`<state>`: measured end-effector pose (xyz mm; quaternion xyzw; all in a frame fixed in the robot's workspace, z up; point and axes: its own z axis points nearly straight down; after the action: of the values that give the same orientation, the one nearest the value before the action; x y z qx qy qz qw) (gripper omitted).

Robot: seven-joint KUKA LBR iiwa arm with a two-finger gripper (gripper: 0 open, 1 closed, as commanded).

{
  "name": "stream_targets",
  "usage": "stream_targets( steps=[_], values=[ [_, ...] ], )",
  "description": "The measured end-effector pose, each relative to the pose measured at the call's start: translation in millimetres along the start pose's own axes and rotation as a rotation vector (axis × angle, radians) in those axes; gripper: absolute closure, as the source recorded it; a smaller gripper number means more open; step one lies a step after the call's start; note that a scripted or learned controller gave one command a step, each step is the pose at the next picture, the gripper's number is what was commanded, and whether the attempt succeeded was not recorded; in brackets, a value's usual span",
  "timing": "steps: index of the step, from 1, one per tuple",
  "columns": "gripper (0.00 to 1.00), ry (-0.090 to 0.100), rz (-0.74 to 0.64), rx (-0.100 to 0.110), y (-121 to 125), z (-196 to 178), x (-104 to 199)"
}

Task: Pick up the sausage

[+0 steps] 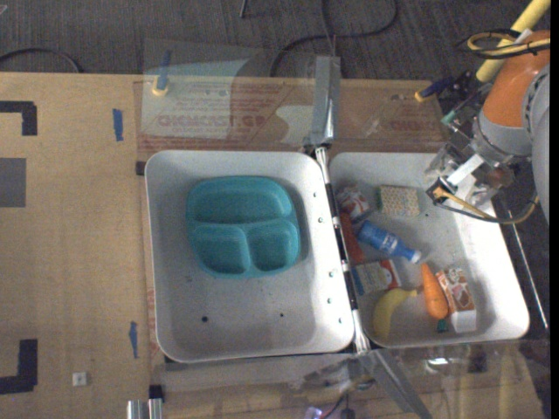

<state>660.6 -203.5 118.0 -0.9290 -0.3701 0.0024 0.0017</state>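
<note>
1. The sausage (353,236) lay in the right bin (515,273), hard against that bin's left wall, just beside the divider between the two bins. It showed as a slim reddish piece, partly tucked between a small red-and-white packet (353,202) above it and a carton (376,276) below; I took it for the sausage by shape and colour, though it was small and dim.
2. Its long axis ran roughly twelve to six o'clock, nearly parallel to the bin wall.
3. From the claw (456,180), the sausage lay at about eight o'clock, well apart, across the bin's upper half. A blue bottle (387,242) lay just beside the sausage on its three o'clock side, between it and the claw's likely path.
4. The claw hovered over the upper right corner of the right bin, near the bin's rim. Whether it was open or closed could not be told; the wrist and cables hid that. Nothing could be seen held in it.
5. By my judgement, the coming move would need a reach toward eight o'clock and a grip across the sausage's narrow width, with little room against the wall.
</note>
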Motion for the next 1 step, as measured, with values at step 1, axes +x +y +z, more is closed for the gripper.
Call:
stream_targets(
  steps=[1],
  values=[
    [0.00, 0.001, -0.038, 0.002, 0.6, 14.9, -2.5]
  ],
)
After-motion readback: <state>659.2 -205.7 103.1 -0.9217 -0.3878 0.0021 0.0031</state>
